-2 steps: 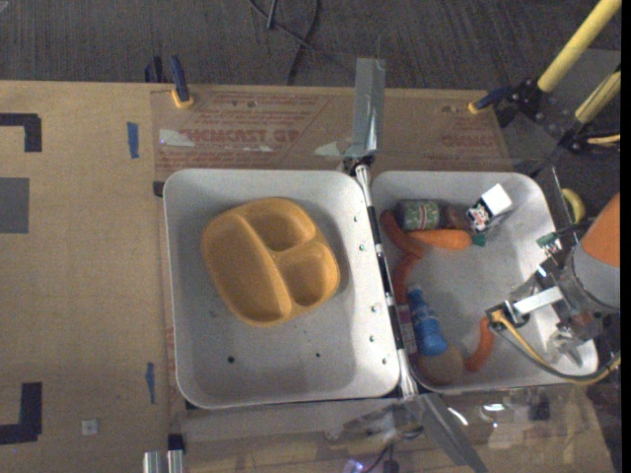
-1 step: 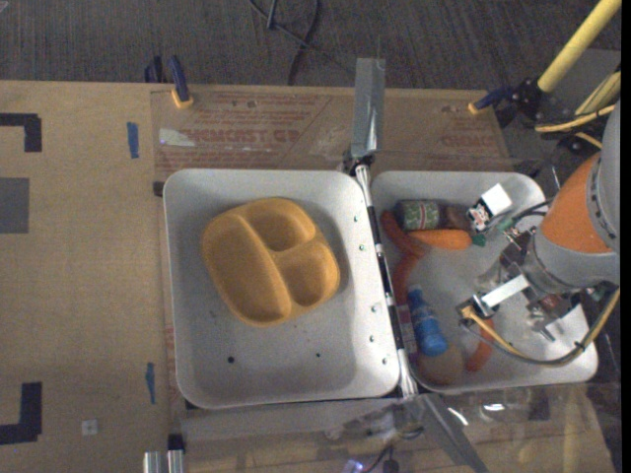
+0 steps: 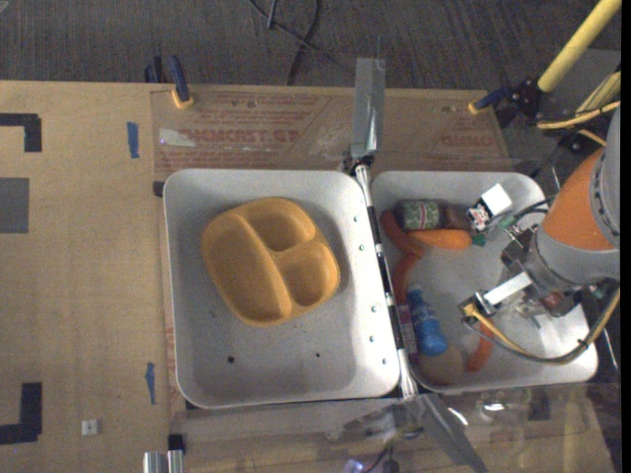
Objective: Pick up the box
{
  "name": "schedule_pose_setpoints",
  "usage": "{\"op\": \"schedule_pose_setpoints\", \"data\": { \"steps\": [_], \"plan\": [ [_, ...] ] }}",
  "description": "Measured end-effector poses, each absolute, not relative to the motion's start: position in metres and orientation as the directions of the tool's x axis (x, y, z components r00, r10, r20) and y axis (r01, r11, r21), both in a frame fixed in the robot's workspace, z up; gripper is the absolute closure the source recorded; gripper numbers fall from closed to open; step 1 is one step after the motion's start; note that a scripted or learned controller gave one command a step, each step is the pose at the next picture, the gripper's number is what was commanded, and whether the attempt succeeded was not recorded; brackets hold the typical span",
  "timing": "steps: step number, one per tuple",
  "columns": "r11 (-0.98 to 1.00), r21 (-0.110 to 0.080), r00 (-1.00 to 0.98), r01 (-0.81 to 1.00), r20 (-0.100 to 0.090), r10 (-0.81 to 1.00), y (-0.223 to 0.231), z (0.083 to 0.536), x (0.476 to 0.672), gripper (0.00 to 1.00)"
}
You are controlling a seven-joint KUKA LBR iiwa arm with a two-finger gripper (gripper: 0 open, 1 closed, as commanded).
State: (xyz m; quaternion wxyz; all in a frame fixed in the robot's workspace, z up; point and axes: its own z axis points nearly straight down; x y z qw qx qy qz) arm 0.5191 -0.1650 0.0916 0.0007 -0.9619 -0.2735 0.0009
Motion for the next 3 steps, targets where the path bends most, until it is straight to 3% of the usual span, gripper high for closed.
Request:
{"op": "schedule_pose_setpoints", "data": {
  "steps": [2,3],
  "plan": [
    [-0.865,-0.010,0.865,0.501,-0.010,0.501,-0.1529,0.1165,0.5147,1.00],
    [-0.865,-0.010,0.865,0.502,-0.011,0.502,-0.1526,0.1163,0.5146,0.00]
  ]
}}
